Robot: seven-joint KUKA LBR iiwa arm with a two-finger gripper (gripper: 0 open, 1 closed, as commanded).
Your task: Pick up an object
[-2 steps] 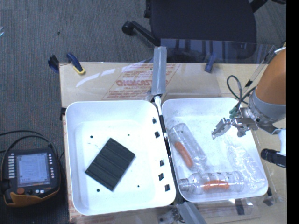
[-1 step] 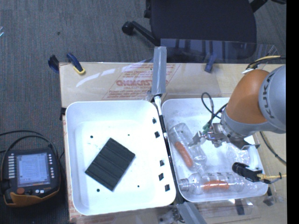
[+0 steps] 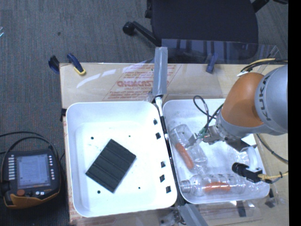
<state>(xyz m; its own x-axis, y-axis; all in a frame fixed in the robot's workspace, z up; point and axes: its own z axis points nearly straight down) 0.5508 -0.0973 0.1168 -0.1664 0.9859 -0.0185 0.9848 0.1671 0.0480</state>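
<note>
My gripper is low in the right bin, under the grey arm with its orange band. It sits right beside a clear plastic bottle that lies tilted in the bin's middle. An orange carrot-like piece lies just below that bottle. A second clear bottle lies along the bin's near wall with an orange piece inside it. A black ribbed pad lies flat in the left bin.
A grey rail runs back from the divider between the bins. Blue and yellow clamps sit at the bench's far left corner. An office chair stands behind the bench, and a control pendant lies on the floor at left.
</note>
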